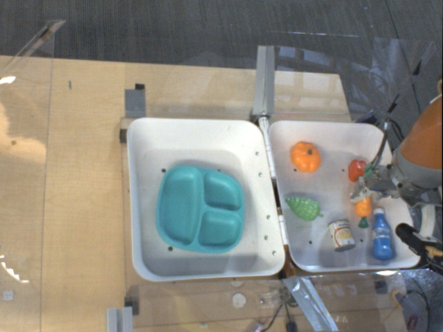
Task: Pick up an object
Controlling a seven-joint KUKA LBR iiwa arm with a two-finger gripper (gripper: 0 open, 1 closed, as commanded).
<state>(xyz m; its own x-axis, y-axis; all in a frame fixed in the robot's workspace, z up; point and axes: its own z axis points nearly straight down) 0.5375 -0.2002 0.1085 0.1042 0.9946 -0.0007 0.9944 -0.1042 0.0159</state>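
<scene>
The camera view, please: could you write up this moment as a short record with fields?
left bin: holds a teal divided plate
right bin: holds an orange pumpkin, a red item, a green leafy item, a small can, a carrot, a blue bottle
arm: reaches in over the right bin's right edge
gripper: low, between the red item and the carrot
grasp: cannot tell
</scene>
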